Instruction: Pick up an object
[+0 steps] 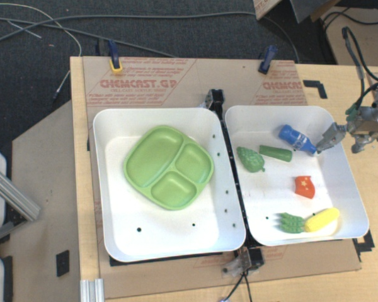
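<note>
1. nearest, left bin (113,231) holds a green divided plastic plate (169,167).
2. right bin (359,216) holds a blue bottle (297,139), just beside the gripper (340,137).
3. approach step; claw width: cannot tell. next, probably descend over the bottle.

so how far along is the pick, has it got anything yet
Nothing looks picked yet: the gripper sits at the right bin's far right edge beside the blue object, with nothing visibly between its fingers. The green plate lies in the left bin. Grasping and lifting remain.
</note>
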Controlling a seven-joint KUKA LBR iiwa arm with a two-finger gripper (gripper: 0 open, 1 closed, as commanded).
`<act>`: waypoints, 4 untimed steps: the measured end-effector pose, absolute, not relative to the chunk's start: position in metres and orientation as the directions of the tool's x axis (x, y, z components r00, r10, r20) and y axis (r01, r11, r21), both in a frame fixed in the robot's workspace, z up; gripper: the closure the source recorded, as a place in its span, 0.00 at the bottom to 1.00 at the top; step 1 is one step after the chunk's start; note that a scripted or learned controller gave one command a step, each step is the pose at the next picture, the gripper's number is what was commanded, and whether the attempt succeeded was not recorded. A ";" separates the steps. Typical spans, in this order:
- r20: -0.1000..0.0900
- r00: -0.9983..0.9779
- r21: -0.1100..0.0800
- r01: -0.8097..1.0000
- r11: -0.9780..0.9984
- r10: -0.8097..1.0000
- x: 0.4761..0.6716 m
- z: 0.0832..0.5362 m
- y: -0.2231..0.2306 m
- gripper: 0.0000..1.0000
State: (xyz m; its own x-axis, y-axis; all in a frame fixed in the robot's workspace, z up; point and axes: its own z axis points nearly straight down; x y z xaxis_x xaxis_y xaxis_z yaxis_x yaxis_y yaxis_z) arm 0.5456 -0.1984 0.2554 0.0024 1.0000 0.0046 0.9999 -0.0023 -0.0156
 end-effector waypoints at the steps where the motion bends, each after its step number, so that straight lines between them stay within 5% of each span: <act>1: 0.002 -0.001 -0.006 1.000 0.001 1.000 0.548 0.260 -0.198 0.00; 4: 0.006 0.001 -0.012 1.000 -0.001 1.000 0.535 0.104 -0.207 0.00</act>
